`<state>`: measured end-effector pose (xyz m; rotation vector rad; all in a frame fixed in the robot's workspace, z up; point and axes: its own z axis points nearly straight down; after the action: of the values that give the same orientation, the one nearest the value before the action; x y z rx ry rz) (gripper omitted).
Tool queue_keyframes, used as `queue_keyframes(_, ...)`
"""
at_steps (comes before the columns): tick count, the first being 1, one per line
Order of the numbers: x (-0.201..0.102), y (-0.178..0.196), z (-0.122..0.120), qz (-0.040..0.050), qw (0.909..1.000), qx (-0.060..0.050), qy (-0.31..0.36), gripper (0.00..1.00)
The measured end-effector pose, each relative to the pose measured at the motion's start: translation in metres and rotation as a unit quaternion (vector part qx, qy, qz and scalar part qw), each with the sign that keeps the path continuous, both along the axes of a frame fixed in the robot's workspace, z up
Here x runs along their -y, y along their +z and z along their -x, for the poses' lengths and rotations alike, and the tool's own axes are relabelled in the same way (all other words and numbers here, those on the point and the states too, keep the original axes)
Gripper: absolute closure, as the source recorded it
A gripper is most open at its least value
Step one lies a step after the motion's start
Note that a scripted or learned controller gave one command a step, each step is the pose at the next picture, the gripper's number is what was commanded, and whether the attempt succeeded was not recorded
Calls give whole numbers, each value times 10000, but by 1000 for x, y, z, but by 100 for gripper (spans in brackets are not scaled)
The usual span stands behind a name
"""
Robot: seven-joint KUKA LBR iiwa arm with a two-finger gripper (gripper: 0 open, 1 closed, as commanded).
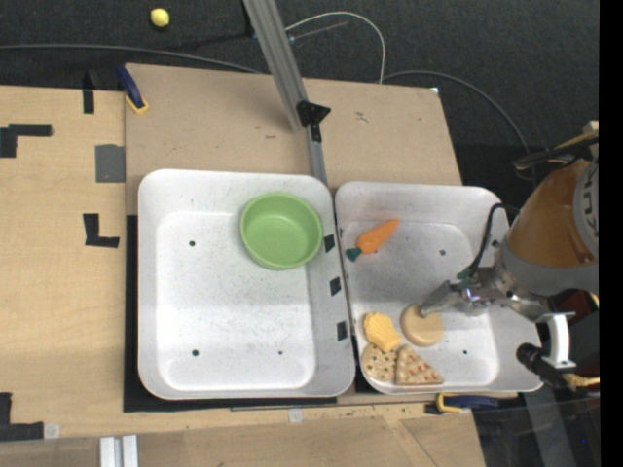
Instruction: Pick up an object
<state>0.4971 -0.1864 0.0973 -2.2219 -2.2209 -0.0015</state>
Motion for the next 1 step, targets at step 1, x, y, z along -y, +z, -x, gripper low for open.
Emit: queue_keyframes(1, 0, 12, -1, 1, 10000, 10, 10, 100)
